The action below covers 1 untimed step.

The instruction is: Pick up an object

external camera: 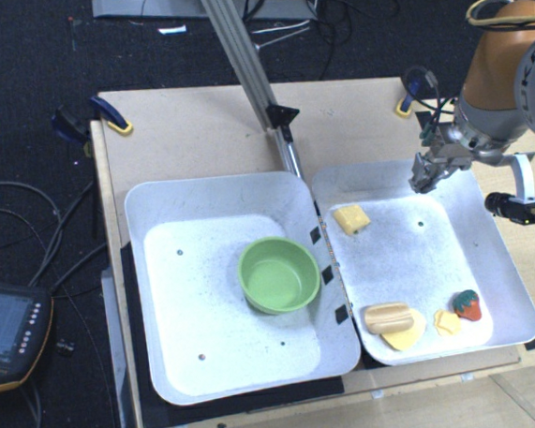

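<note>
Down at the near rim of the right bin (495, 233) sat a little cluster: a hot-dog-looking toy (388, 317) touching a yellow piece (404, 337) at its 5 o'clock, then a smaller yellow bit (447, 323) with a red strawberry-ish thing (467, 305) just beside it at 2 o'clock. One more yellow chunk (351, 219) lay on its own up at the bin's 11 o'clock corner, well apart from the rest. Left bin (169, 265) only had the green bowl (278, 274) roughly in its middle. The tool (424, 176) was hanging over the far rim of the right bin, about 1 o'clock, not touching anything, and honestly I couldn't tell whether it was released or clenched, too dark and small. So I'd call this the approach step, nothing picked yet. Closest candidate looked like the lone yellow chunk, off at the tool's 8 o'clock. Next move would've needed a shift that way, then a drop straight down with the tool centred on it, since it sat near the bin wall and a sloppy descent could clip the rim.
</note>
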### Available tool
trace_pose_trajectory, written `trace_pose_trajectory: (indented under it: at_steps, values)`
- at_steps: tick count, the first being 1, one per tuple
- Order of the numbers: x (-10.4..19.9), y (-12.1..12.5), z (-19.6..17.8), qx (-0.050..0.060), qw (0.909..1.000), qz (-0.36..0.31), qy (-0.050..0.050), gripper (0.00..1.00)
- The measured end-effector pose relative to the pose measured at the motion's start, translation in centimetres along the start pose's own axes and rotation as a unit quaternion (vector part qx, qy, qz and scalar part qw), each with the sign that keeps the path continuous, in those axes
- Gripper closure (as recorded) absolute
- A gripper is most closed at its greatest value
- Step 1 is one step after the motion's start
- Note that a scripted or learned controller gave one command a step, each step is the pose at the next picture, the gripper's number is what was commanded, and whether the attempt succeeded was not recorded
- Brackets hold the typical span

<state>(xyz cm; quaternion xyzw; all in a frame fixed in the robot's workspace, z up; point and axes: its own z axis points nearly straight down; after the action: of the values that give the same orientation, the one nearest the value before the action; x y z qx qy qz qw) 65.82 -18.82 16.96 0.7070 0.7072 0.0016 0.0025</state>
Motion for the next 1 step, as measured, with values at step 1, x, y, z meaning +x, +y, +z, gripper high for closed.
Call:
trace_pose_trajectory:
  at_steps: [1]
  values:
    - [-0.52, -0.59, -5.83, 0.000, 1.0000, 0.000, 0.000, 1.00]
